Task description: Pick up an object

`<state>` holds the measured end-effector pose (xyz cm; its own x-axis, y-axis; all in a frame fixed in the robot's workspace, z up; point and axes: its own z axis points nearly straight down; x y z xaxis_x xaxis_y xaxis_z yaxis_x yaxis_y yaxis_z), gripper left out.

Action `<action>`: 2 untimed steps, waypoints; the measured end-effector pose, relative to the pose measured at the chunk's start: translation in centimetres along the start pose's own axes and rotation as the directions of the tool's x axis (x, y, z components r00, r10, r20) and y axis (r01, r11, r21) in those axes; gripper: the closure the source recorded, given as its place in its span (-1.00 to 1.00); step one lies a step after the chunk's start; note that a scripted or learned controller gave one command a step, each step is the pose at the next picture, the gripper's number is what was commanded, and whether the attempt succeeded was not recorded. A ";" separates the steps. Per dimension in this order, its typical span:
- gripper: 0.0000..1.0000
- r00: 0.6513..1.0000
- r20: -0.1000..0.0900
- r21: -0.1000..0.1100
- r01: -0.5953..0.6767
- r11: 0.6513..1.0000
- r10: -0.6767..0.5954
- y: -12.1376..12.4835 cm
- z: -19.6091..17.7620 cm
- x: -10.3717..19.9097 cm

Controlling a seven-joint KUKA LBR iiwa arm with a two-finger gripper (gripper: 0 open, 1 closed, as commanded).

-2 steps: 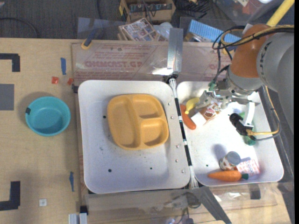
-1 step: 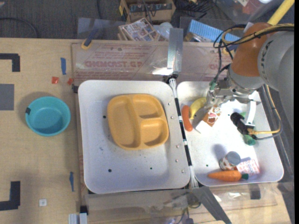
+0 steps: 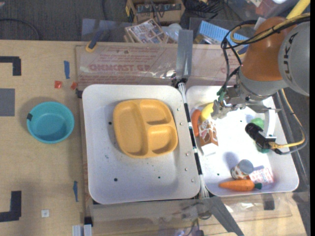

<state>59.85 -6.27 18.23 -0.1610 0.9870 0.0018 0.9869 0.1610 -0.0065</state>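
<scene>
wooden bench (image 3: 34,77): gripper (image 3: 222,105) (open or closed, can't tell) hangs in right bin (image 3: 231,144) beside a yellow thing (image 3: 207,110).

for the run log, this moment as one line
gripper: over right bin, by yellow item | carrot: near edge | left bin: yellow tray

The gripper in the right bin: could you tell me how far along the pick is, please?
Done: nothing visibly lifted; the carrot and carton lie in the right bin. In hand: the gripper is near its far-left corner, beside a yellow item. Left: grasping and lifting something.
</scene>
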 end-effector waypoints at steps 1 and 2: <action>-1.00 1.000 0.000 0.000 -0.001 1.000 0.001 0.0 0.0 -0.1; -1.00 0.989 0.000 -0.004 -0.150 0.989 0.150 -3.2 8.9 -3.8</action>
<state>57.29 -10.51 9.35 -0.0116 0.9999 0.0004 0.9999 0.0116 -0.0031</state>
